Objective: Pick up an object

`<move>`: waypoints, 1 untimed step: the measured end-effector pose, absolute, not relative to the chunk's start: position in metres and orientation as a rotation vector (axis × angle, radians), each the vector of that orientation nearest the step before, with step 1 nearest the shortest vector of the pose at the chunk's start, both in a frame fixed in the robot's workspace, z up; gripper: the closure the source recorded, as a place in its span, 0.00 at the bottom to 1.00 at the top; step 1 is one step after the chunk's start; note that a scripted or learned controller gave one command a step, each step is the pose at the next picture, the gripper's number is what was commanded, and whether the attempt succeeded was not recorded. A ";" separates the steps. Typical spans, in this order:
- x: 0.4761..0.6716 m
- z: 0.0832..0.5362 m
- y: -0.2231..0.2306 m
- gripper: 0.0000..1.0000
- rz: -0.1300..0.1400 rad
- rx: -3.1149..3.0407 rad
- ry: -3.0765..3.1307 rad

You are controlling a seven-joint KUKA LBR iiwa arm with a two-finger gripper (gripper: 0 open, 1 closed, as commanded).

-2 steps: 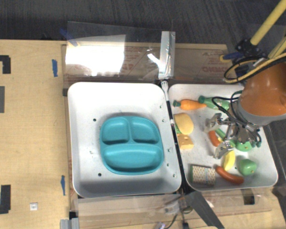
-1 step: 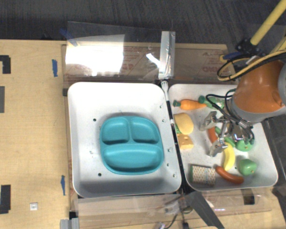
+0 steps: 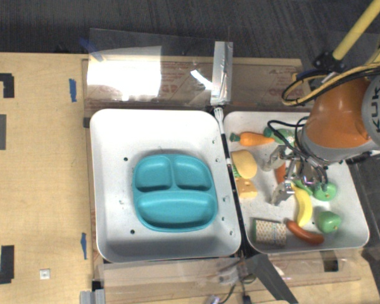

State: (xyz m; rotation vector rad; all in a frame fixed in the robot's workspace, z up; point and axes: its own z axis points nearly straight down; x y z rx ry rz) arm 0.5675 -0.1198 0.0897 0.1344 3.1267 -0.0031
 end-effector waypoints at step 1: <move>0.597 0.090 -0.102 0.00 -0.004 0.065 3.127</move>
